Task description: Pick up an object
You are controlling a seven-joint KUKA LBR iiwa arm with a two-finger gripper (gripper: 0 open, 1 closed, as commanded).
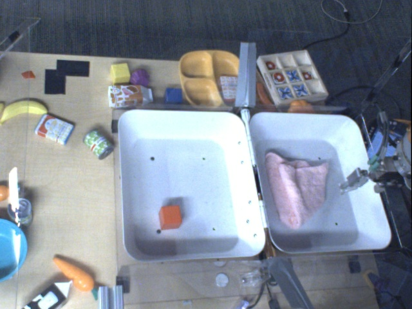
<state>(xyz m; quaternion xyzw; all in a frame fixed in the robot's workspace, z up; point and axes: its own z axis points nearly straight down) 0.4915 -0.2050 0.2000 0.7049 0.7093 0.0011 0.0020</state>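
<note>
nearby, pink towel (296, 187) beside orange block (170, 217)

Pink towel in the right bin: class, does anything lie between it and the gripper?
Nothing visible does. The gripper sits at the right bin's right side, with bare white floor between it and the pink towel.

Left bin (129, 172) mostly open floor, only orange cube (170, 217) near front; right bin (347, 134) centre blocked by pink towel (296, 187).
</note>
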